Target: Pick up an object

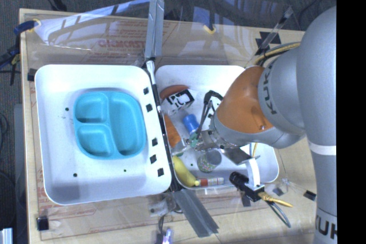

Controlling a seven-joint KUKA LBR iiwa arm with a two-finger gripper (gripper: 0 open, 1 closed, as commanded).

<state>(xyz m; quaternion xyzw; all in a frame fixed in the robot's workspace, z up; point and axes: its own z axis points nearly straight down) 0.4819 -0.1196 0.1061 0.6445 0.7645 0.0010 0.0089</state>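
Cluttered objects (189,123) beneath arm (251,108), right bin (229,74)

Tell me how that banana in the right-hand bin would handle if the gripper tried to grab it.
The banana looks curved and smooth, so it may slip or swivel between fingers. It lies against the right bin's wall beside a marker, so getting around it seems awkward. If real, it could bruise; possibly a light toy.

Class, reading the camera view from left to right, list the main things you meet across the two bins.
Left bin → blue tray → divider between the bins → banana → blue bottle → arm's orange band
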